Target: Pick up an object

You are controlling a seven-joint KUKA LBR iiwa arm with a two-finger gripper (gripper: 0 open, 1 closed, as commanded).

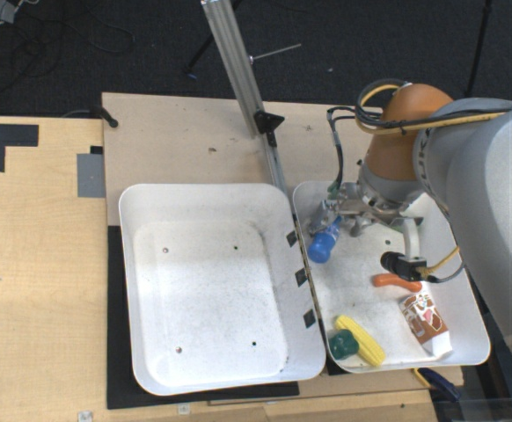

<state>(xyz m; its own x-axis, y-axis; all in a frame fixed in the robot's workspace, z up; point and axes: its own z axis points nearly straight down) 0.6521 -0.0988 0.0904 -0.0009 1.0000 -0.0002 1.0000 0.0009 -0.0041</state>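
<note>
well, my pincer (333, 218) hangs over the far left part of the right bin (471, 352), close to the wall it shares with the left bin (142, 202). a blue cylinder (320, 245) sits right at its tip, tilted, with its lower end pointing toward that shared wall. from this slant i cannot tell whether my pincer is clenched or released, nor whether the cylinder is in its grasp or just lying on the bin floor beneath it.

nearer the middle of the same bin lies a small orange piece (395, 281). toward the near right corner rests a brown-and-white carton (426, 320). its face carries a printed label, but the writing is too small for me to read. at the near left corner a yellow corn cob (362, 340) lies touching a green lump (342, 346).
</note>
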